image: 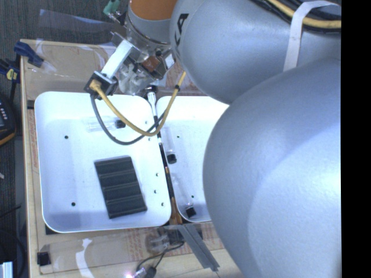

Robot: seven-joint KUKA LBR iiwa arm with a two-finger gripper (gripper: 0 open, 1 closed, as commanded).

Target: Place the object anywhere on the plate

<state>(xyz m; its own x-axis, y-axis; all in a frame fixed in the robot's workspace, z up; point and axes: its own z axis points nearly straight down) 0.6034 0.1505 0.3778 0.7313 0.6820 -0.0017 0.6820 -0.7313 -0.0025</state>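
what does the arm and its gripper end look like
The arm has big rounded light grey shells with an orange band above the wrist. A white strap crosses the upper link over black and yellow cables. The gripper end is white and metal with small copper-coloured parts, and black and yellow cables loop beneath it.

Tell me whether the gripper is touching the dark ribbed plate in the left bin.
Apart. The camera view shows the gripper over the left bin's far edge, with bare white floor between it and the dark ribbed plate.
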